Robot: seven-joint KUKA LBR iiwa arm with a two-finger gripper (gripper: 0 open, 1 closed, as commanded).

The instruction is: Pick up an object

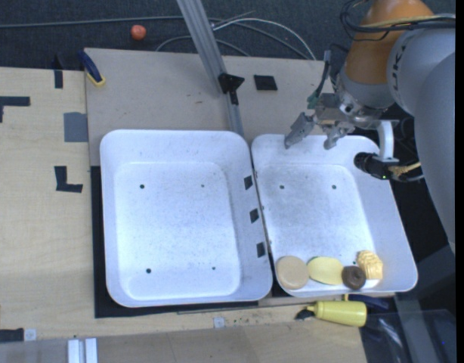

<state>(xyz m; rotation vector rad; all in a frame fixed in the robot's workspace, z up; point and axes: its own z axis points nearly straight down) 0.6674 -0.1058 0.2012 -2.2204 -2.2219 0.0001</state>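
Seen from above, the grey arm reaches in from the right, its hand (313, 134) hanging over the far rim of the right bin (315, 203) with fingers spread apart and nothing between them. Four small objects cluster at that bin's near edge, well apart from the hand: a tan disc (292, 272), a yellow oval piece (323, 270), a dark round piece (354, 277) and a golden lump (370, 264). The left bin (175, 214) sits alongside on the surface (35, 203).
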